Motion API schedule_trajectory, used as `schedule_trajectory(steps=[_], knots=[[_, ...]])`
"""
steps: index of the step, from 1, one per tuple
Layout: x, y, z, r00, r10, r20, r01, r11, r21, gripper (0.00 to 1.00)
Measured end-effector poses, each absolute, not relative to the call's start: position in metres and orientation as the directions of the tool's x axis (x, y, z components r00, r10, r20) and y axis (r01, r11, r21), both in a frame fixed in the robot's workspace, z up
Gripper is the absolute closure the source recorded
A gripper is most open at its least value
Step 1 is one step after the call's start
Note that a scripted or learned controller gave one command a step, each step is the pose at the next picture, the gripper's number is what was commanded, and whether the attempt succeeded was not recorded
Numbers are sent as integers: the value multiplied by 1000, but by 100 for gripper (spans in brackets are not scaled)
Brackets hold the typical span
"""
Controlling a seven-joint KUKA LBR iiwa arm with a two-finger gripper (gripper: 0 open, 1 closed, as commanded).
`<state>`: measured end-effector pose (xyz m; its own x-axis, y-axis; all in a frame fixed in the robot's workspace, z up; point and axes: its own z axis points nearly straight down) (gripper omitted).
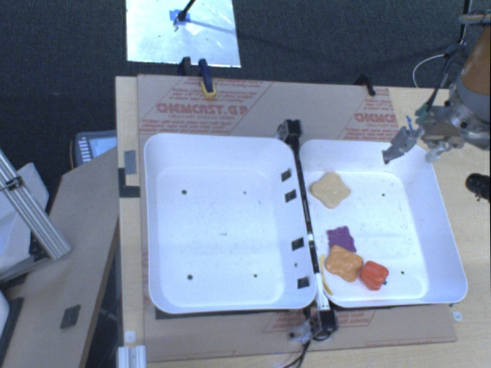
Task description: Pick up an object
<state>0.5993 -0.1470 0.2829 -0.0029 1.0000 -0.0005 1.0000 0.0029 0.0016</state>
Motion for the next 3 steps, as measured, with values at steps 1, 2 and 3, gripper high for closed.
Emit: schedule_trajectory(steps=[1, 2, 3], knots=[[631, -155, 469, -6, 1000, -6, 1000, 7, 21, 0], [630, -154, 471, -10, 1000, -3, 1000, 10, 9, 100], [609, -26, 510, -17, 1000, 3, 1000, 17, 8, 100]])
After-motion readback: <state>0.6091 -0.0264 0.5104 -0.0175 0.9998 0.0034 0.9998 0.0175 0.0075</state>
